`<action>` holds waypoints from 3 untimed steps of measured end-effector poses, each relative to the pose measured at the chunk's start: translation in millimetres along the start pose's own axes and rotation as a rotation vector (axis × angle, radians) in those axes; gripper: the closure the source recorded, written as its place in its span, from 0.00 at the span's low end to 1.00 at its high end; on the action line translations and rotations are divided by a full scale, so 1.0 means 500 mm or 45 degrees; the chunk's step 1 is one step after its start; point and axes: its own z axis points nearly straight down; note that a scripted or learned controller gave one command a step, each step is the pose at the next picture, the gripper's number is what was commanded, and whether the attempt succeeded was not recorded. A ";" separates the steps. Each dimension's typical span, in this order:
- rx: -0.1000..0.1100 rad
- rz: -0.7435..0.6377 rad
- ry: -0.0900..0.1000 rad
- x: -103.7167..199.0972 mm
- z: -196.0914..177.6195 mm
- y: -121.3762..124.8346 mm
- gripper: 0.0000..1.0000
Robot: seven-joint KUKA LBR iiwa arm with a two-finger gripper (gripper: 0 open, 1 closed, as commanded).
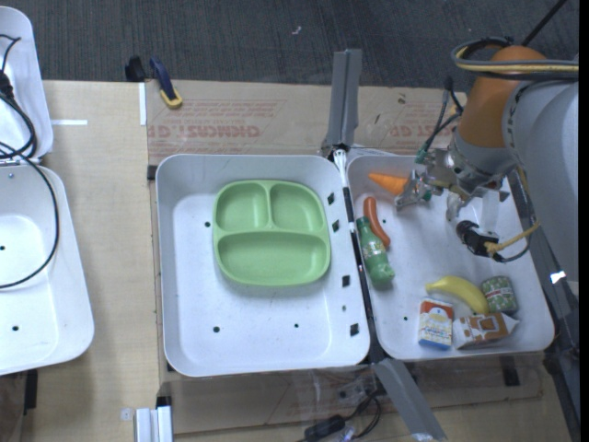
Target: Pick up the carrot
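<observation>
The carrot lies ungrasped just left of the end effector; its grip state cannot be told.

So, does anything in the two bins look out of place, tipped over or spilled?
Nothing looks spilled or damaged. The green bottle lies on its side along the right bin's left wall, next to a sausage. The carrot lies in that bin's far corner, beside the claw. The tray sits flat.

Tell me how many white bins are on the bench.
2. The left shallow white bin holds a green divided plastic plate; the right shallow white bin holds the small orange carrot and other items.
</observation>
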 end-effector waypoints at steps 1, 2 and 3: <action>-0.009 -0.057 -0.001 0.065 -0.003 -0.011 0.00; -0.030 -0.308 -0.001 0.147 -0.211 -0.025 0.00; -0.028 -0.554 -0.002 0.230 -0.208 -0.094 0.00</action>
